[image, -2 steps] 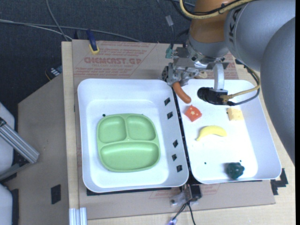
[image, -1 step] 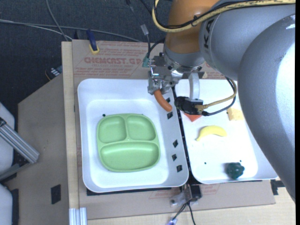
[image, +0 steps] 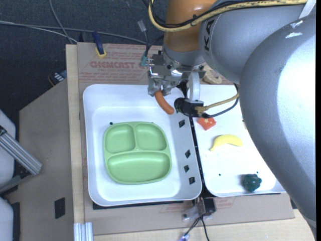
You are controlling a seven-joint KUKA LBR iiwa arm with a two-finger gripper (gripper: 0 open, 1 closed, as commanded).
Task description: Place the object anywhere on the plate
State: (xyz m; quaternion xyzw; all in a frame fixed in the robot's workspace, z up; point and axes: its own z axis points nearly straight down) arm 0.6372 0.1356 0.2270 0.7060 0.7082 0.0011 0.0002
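Observation:
A green plate with three compartments lies in the left bin. My gripper hangs above the back right part of that bin, behind the plate. An orange, sausage-shaped object sticks out slanting downward from between the fingers, so the gripper is shut on it. The object is up in the air, just beyond the plate's far right corner.
The right bin holds a red piece, a yellow banana and a dark green object. Black clips line the wall between the bins. The big grey arm covers the right side of the view.

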